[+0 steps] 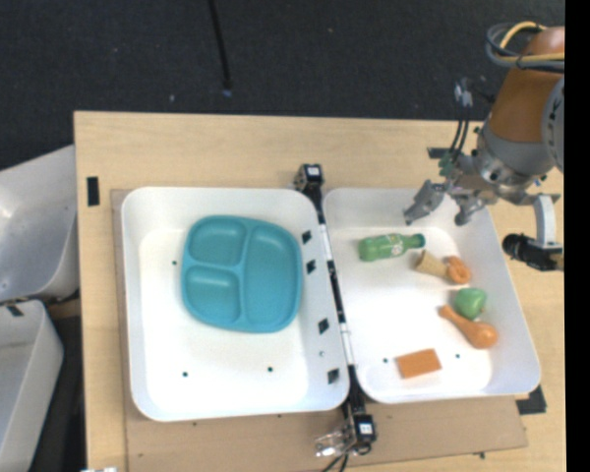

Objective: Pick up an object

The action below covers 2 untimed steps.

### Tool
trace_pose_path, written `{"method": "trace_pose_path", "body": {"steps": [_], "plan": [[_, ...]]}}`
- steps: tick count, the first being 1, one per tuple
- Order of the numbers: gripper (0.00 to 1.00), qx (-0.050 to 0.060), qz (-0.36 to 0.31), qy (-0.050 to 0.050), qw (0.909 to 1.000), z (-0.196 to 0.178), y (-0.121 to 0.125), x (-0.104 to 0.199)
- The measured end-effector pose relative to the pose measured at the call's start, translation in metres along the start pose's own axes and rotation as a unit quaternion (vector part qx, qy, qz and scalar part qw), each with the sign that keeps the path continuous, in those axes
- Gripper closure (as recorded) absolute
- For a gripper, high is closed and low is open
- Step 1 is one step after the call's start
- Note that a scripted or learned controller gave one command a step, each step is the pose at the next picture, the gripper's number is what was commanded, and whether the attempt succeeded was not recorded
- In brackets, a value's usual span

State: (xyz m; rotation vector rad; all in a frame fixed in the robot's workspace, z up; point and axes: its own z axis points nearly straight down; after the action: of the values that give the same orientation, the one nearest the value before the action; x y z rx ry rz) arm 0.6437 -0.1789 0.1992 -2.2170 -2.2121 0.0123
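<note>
We take the right-hand bin as our landmark and order the scene from largest to smallest. The table is a pale wooden board carrying both bins; the left-hand bin touches the landmark along their shared inner walls and holds a teal divided plate near its centre. The arm, grey with an orange band, stands over the landmark's far right corner, and its end effector hangs above the far rim with the two fingers spread apart and nothing between them. Inside the landmark we count five small things: a green bottle in the far half, an orange block near the near wall, an orange carrot-shaped toy by the right side, a green round toy touching the carrot's far end, and a tan and orange cone-like piece just right of the bottle. We judge the bottle the likeliest target: it lies nearest the end effector, just toward the near side and slightly left of it, with its long axis running left to right across the bin, cap to the right. The coming move, in our estimate, calls for a short descent with the fingers set across that axis.
</note>
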Motion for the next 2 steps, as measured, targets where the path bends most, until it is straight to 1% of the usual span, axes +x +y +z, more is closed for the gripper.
{"method": "trace_pose_path", "body": {"steps": [1, 2], "plan": [[0.00, -0.007, -0.002, -0.001, 1.0000, -0.009, 0.003, 0.000], [0.00, -0.005, -0.003, -0.002, 1.0000, 0.035, 0.004, 0.005]]}}
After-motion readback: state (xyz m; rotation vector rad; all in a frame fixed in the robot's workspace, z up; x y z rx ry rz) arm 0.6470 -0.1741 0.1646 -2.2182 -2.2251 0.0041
